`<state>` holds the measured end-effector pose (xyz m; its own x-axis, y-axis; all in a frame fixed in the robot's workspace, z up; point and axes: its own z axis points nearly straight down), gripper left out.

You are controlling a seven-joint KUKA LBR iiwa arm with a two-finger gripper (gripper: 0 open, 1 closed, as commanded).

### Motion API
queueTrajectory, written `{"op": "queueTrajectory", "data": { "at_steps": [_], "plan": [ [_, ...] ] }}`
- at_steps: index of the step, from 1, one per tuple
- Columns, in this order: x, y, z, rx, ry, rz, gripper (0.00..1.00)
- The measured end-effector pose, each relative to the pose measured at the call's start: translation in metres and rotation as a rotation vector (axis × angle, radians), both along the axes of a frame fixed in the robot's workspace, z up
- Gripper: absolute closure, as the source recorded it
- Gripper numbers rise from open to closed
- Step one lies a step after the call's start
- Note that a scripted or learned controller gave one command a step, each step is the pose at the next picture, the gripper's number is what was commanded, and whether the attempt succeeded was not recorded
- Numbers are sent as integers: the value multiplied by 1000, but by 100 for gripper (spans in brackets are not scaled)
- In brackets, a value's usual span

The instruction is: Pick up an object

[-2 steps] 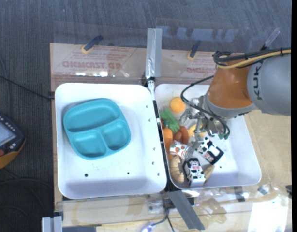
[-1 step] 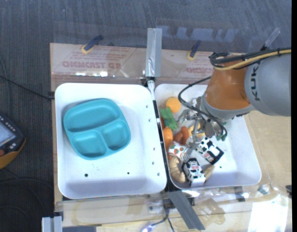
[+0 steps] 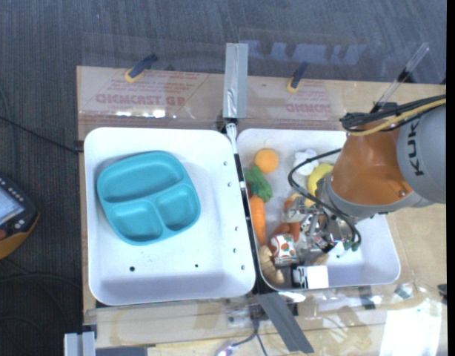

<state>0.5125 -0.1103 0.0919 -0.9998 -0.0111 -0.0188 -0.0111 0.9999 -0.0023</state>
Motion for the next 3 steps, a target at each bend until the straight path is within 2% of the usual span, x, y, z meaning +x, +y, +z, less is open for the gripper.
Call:
{"op": "queueTrajectory", "data": {
  "at_steps": [1, 2, 3],
  "plan": [
    [65, 4, -1, 3, 5, -184, 0],
    [-13, 14, 0, 7, -3, -349, 0],
    [-11, 15, 10, 5, -6, -348, 100]
  ]
}}
